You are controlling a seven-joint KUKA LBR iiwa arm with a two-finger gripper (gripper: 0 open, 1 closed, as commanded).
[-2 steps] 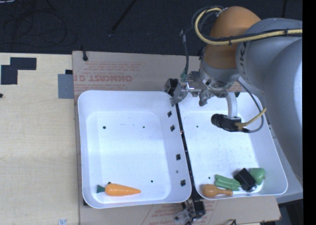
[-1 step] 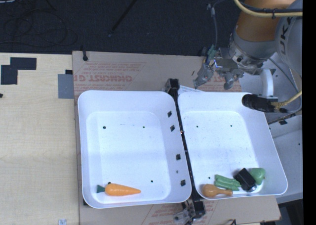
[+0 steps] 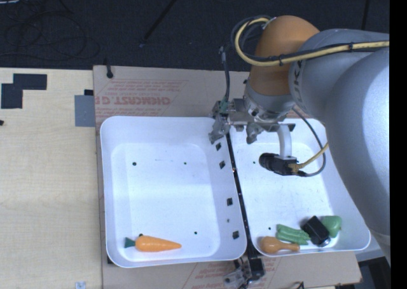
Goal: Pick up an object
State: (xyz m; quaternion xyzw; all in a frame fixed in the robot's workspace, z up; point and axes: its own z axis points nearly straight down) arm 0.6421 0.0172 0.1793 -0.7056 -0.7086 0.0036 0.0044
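Observation:
A toy carrot lies in the near left corner of the left bin. Along the near edge of the right bin sit an orange pear-shaped toy, a green pod, a black block and a green piece. My gripper hangs over the far end of the divider between the bins, far from all of these. Its fingers stand apart and open, with nothing between them.
A black connector on a yellow cable dangles from the wrist over the right bin's far half. The large grey arm covers the right side of that bin. A cardboard sheet lies under both bins; the wooden bench stretches left.

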